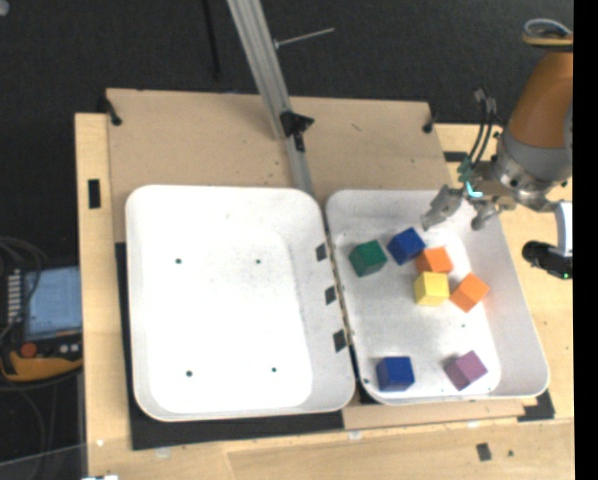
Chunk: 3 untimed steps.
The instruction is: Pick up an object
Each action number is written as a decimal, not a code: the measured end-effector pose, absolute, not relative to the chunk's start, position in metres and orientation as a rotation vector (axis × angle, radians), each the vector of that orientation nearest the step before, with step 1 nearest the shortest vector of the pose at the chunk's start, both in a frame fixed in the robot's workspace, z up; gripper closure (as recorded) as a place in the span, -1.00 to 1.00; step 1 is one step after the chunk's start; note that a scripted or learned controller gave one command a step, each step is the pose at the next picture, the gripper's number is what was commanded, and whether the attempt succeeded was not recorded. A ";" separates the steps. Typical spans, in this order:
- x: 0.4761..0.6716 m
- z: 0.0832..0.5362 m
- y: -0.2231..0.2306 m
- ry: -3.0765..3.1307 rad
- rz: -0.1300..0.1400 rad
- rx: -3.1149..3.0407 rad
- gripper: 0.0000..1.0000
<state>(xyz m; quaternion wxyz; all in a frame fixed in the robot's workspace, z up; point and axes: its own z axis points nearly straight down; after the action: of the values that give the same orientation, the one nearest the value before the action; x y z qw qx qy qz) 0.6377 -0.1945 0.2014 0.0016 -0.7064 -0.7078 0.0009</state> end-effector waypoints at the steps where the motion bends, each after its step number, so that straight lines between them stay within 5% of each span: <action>1: 0.638 0.205 -0.196 -2.228 0.003 -2.218 -1.00; 2: 0.633 0.144 -0.201 -2.221 0.006 -2.221 -1.00; 3: 0.640 0.125 -0.203 -2.240 -0.018 -2.234 -1.00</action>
<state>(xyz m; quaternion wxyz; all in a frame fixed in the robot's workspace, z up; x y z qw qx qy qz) 0.6403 -0.2028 0.1247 -0.0109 -0.7060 -0.7081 -0.0058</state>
